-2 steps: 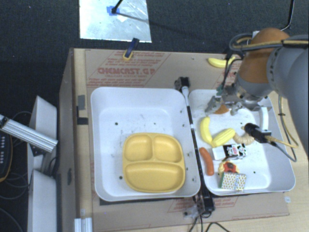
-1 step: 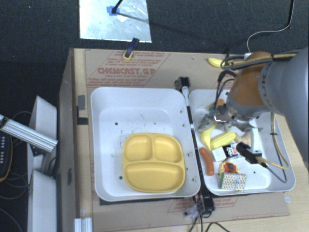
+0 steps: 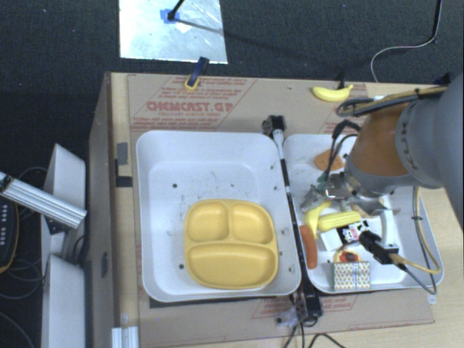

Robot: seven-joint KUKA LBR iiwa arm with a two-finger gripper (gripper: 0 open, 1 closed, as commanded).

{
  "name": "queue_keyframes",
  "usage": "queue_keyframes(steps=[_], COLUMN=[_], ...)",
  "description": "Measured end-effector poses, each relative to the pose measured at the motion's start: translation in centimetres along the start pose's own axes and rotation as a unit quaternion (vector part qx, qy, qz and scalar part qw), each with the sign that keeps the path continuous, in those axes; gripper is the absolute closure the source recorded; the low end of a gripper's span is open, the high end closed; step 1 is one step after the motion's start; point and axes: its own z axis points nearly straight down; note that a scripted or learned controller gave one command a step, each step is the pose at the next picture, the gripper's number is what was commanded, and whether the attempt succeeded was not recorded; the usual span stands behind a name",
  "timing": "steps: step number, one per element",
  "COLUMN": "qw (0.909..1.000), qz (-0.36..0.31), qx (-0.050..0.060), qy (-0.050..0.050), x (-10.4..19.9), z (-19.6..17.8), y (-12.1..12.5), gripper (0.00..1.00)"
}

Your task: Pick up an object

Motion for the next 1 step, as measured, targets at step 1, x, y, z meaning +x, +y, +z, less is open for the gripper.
queue_keyframes(steps=[1], qw=[1.0000], qz=[0.000], qx=[-0.001], qy=[0.000], x=[0.02], z=[-1.06], y=[0.08], gripper=[1.00])
